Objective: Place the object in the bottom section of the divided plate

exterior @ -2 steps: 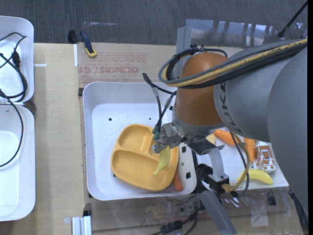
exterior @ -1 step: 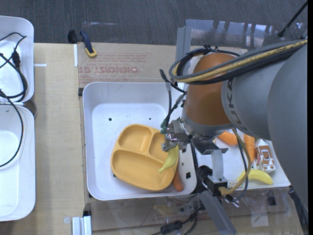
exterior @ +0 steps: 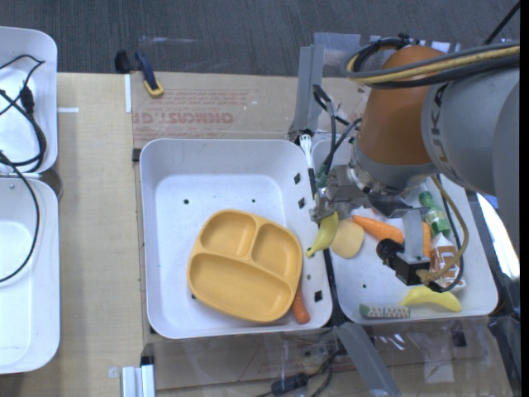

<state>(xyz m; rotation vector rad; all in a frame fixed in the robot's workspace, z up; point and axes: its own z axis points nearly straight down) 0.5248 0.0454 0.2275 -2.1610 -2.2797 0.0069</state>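
This is a robotics lab rather than a home: a grey KUKA arm (exterior: 463,114) with looped cables (exterior: 413,64) reaches over two white bins (exterior: 157,246) on a wooden bench (exterior: 91,222), which hold plastic toy food (exterior: 378,226) and a divided plate (exterior: 245,265).

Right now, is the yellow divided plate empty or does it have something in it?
Empty. All three sections of the divided plate show bare yellow; the small carrot lies outside, against its lower right rim.
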